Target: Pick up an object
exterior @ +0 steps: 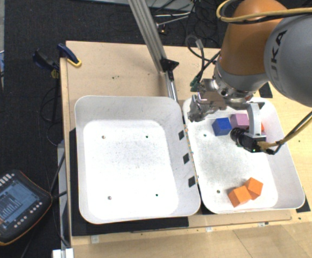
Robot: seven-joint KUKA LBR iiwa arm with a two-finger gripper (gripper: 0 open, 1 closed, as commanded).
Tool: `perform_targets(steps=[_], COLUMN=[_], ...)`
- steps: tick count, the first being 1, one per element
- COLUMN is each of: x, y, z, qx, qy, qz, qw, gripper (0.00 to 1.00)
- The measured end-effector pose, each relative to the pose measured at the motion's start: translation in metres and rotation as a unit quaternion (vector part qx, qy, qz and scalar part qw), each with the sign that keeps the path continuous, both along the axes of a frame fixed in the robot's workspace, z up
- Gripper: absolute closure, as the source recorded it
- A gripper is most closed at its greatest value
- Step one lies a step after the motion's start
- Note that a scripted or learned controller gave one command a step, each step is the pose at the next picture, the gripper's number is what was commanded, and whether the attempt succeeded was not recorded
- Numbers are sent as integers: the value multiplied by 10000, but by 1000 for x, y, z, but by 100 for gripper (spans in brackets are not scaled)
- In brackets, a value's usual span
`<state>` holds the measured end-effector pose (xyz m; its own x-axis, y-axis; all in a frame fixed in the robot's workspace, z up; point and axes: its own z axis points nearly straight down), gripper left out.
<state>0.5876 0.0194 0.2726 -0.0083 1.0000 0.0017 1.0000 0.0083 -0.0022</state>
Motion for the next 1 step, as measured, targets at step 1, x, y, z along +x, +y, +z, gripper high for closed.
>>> perform_targets(steps=[1], x=[0], y=[43], z=[-29], qx=[-4], qy=[11], qz=[-8], qw=[10000], gripper=[100])
